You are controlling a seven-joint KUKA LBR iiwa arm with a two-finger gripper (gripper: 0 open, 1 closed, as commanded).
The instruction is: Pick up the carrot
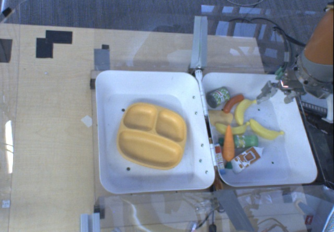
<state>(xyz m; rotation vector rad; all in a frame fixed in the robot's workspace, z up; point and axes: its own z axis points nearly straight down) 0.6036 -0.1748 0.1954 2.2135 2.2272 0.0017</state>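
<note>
The carrot [228, 144], orange and tapering, lies lengthwise near the front left of the right bin [300, 163], among other toy food. My gripper [277, 94] hovers over the bin's back right part, well up and to the right of the carrot. Its two fingers look spread apart, with nothing between them. The grey arm with its orange band [319, 48] comes in from the right edge.
Around the carrot are yellow bananas [266, 130], a green bottle [245, 141], a small carton [245, 159], a green can [218, 96] and a red sausage-like piece [233, 103]. In the left bin [104, 121] sits a yellow divided plate [152, 135]. A metal divider [198, 43] stands behind the bins.
</note>
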